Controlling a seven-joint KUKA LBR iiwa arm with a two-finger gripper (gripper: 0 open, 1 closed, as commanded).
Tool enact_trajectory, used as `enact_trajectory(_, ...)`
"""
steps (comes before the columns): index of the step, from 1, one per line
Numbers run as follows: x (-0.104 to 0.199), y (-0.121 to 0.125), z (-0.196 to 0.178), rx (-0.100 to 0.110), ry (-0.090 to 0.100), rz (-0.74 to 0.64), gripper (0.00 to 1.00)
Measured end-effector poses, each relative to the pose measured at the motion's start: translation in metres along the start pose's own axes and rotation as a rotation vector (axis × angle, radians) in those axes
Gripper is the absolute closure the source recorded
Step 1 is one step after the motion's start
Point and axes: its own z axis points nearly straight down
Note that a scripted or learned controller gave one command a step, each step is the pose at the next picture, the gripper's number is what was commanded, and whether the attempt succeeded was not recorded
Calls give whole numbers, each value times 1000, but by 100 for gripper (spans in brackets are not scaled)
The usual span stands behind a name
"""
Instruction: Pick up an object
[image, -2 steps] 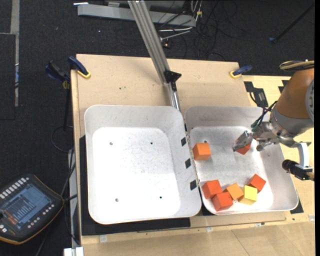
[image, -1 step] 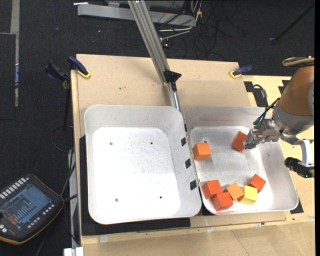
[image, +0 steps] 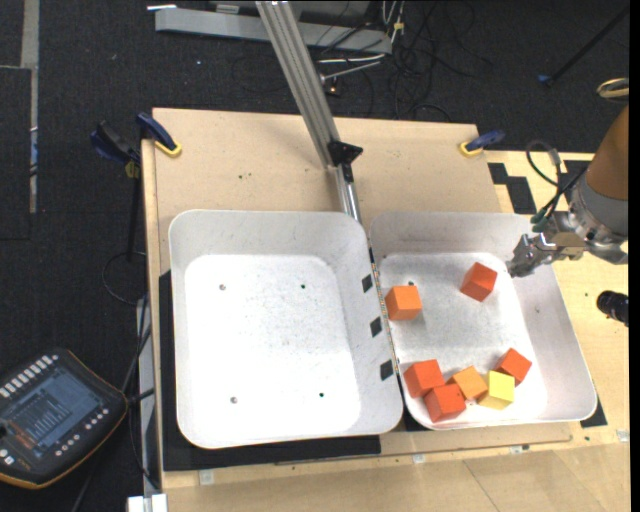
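1. Two white bins sit side by side on the counter (image: 250, 165): the left bin (image: 200, 250) and the right bin (image: 555, 330).
2. The right bin holds seven blocks in all.
3. One orange block (image: 403, 301) lies near the right bin's left wall.
4. One red block (image: 479, 281) lies up and to the right of it, well apart.
5. Five more cluster at the right bin's near edge: a red one (image: 423, 376), a second red one (image: 445, 401) touching it, an orange one (image: 470, 382), a yellow one (image: 500, 388) and a red-orange one (image: 514, 365).
6. The arm (image: 610, 190) comes in from the right.
7. The tool (image: 522, 258) hangs over the right bin's far right rim, near the upper red block but apart from it.
8. Whether the tool is apart or together cannot be told; no block is seen in it.
9. Three clamps grip the counter's far edge: two at the left (image: 160, 135) and one at the right (image: 480, 143).
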Motion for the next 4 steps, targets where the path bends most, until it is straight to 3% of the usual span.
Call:
enact_trajectory(1, 0, 2, -34, 2, 1, 0, 100)
enact_trajectory(4, 177, 17, -23, 10, 6, -7, 100)
